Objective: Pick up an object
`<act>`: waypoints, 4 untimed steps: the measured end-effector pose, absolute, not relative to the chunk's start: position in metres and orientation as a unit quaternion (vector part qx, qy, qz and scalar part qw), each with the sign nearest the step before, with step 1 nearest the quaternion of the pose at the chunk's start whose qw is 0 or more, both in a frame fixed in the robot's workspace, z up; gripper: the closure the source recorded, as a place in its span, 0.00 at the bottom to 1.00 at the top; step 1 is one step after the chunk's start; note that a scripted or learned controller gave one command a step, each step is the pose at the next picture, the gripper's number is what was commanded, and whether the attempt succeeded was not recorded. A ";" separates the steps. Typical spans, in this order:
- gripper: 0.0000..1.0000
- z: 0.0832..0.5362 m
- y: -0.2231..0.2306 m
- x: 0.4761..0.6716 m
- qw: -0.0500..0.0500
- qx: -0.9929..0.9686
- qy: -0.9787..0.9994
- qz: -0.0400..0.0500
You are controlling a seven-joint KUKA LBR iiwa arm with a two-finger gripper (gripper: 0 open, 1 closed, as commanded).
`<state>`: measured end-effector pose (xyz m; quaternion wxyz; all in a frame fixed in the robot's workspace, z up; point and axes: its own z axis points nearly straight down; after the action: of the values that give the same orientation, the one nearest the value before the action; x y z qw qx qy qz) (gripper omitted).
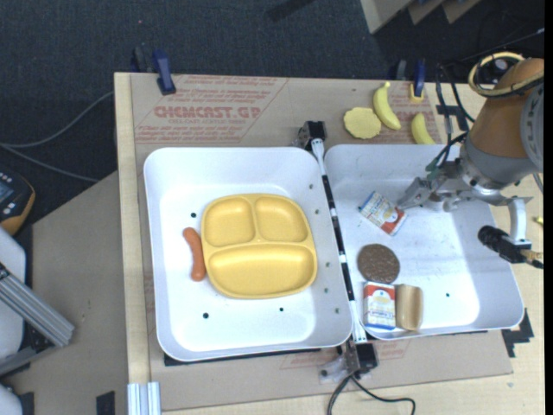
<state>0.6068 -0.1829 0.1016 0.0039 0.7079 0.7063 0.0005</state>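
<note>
Dark carpet surrounds a pale wooden worktop (216, 111) bearing two shallow white bins. Within the left bin (164, 188) a yellow three-compartment plastic plate (257, 245) sits near the middle, with an orange toy sausage (195, 253) touching its left edge. Inside the right bin (484, 305) lie a small white-blue-and-red packet (381, 212) near the left wall, a round brown patty (378, 264) below it, and a red-and-white carton (379, 307) beside a tan cylinder (409, 307) at the near edge. Beyond the bins rest a yellow round slice (362, 123) and two toy bananas (388, 107). An end effector (413, 194) hangs just beside the packet; whether it is clenched or released cannot be told. Nothing appears lifted, so the pick seems undone.
</note>
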 end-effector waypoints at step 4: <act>0.00 0.084 -0.215 0.666 -0.012 0.705 0.709 0.001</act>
<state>0.6664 -0.2154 0.0844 -0.0121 0.7054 0.7087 0.0007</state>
